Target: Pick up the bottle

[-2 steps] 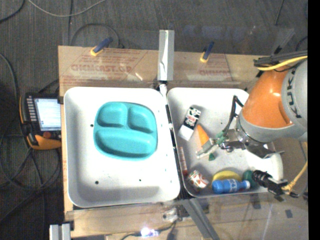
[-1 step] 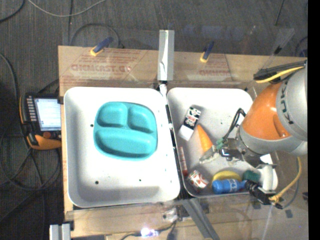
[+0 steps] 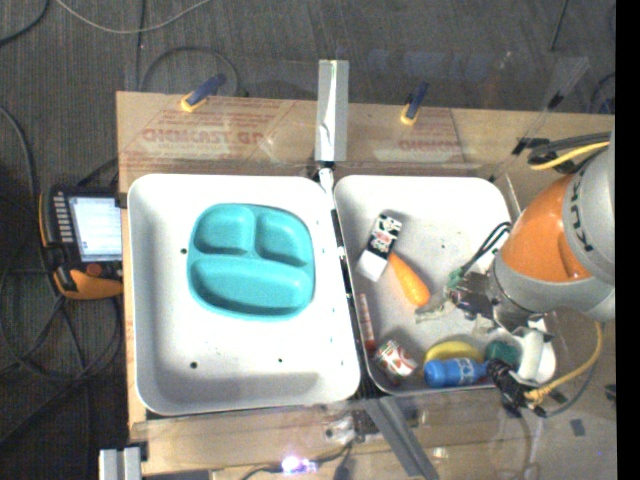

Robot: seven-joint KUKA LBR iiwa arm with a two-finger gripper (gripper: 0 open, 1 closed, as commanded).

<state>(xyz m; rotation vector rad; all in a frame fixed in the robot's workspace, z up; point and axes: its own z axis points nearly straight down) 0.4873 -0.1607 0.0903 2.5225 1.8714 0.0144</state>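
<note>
**What Things Are Made Of**

The two white bins [image 3: 160,368] look like smooth, hard plastic, a bit shiny. The teal tray [image 3: 252,259] in the left bin looks like smooth matt plastic. The blue bottle [image 3: 455,371] looks like glossy plastic. The bench [image 3: 240,133] at the far side looks like brown cardboard (flat and dull). The arm's orange band [image 3: 545,238] shines.

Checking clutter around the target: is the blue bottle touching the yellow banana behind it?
Touching. In the camera view, the banana lies right against the top edge of the bottle, no bin floor between them.
</note>
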